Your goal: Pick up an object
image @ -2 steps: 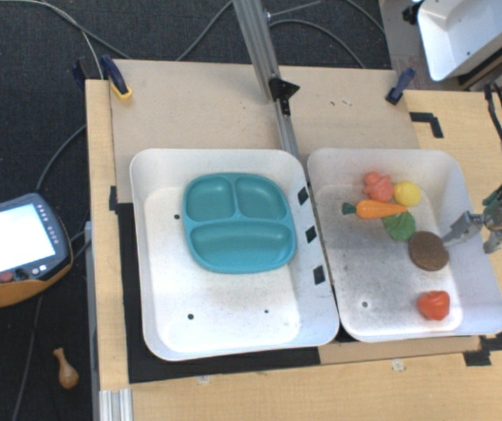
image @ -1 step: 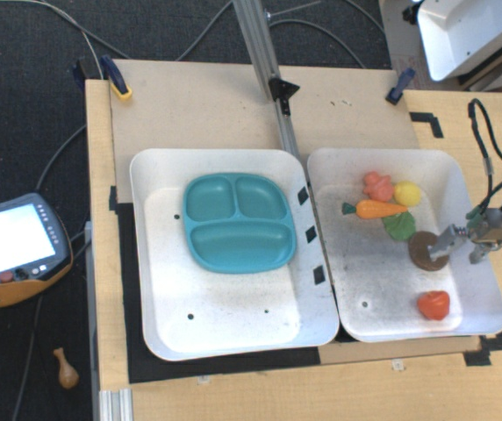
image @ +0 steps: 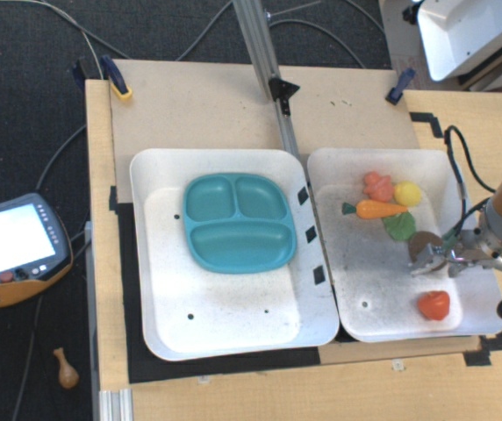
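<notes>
A red tomato [image: 433,304] is lying nearest to the front edge of the right bin [image: 365,318], alone and easy to reach. Just behind it the gripper [image: 428,260] is hanging low over the bin floor, coming in from the right. I cannot tell how it is set; nothing is showing inside it, so I am judging that it is holding nothing yet.

Farther back, a green piece [image: 400,225] is lying just beside the gripper, and behind this an orange carrot [image: 379,209], a yellow ball [image: 407,193] and a pink piece [image: 376,183] are crowding together, some of them touching.

For a good pick, I would be choosing the tomato, because it is standing apart from the others. The gripper should be centring over it and going down straight, since a round thing is rolling away easily when it is pushed from one side.

In the left bin [image: 168,323] a teal tray [image: 238,222] is resting.
</notes>
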Controlling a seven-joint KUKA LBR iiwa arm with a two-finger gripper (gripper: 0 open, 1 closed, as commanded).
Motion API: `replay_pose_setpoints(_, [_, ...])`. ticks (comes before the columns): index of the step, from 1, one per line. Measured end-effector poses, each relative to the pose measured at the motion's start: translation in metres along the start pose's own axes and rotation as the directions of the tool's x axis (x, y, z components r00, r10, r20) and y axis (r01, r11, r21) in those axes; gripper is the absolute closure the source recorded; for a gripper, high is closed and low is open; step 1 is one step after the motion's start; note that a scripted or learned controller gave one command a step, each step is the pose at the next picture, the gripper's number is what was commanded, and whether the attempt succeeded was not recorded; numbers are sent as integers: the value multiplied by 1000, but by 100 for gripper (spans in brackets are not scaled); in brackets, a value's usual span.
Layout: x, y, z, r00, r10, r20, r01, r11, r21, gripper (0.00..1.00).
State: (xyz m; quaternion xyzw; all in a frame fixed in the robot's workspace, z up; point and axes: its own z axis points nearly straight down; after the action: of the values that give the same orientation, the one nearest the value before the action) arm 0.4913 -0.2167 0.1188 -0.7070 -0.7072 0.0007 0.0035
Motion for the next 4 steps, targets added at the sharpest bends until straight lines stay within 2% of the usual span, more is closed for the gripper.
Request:
replay_pose_setpoints(1, [0,1,33,1000,0,3,0,1000,-6,0])
replay_pose_setpoints(2, [-1,3,20,1000,0,8,0,1000,-14,100])
replay_pose_setpoints(4, [2,3,-98,1000,-2,7,2,1000,-13,100])
